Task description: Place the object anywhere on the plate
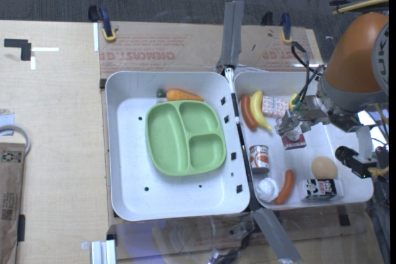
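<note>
Green and bare, the plate (185, 136) waits in the left bin (124, 151) beside a carrot (182, 95), while over the right bin (352, 191) the gripper (289, 127) hangs above a red packet (294, 141), its likely target, grip state hidden.

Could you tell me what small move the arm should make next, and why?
Probably a short descent straight down. The tool hangs in the right bin over a small red packet, beside the banana, and nothing shows between its tips. The green plate in the left bin has nothing on it, so a grasp seems to come first.
</note>
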Robot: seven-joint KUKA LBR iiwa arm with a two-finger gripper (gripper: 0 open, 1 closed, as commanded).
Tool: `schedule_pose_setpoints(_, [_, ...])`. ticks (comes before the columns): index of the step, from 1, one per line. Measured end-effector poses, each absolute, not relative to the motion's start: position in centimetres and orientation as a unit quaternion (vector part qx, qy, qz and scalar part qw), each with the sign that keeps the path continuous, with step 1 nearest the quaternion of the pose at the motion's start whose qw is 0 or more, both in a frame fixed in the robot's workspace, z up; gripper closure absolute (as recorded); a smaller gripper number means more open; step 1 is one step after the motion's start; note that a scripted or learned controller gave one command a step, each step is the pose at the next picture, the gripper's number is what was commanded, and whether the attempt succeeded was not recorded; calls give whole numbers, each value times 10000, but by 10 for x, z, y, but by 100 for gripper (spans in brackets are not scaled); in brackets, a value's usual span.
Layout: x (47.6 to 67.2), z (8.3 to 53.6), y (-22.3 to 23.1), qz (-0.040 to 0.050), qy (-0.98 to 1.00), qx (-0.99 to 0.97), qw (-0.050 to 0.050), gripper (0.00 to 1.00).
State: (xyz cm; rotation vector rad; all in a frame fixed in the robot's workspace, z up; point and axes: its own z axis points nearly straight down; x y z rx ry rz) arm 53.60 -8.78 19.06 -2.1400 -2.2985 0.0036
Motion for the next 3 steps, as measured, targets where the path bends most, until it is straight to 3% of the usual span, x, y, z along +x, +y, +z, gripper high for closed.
schedule_pose_setpoints(1, [580,192,-114,15,-6959,-7181,2,100])
schedule_pose_setpoints(2, [597,191,-45,10,-7585,-6516,-1,100])
schedule_pose_setpoints(3, [575,191,53,12,-8158,-5784,7,100])
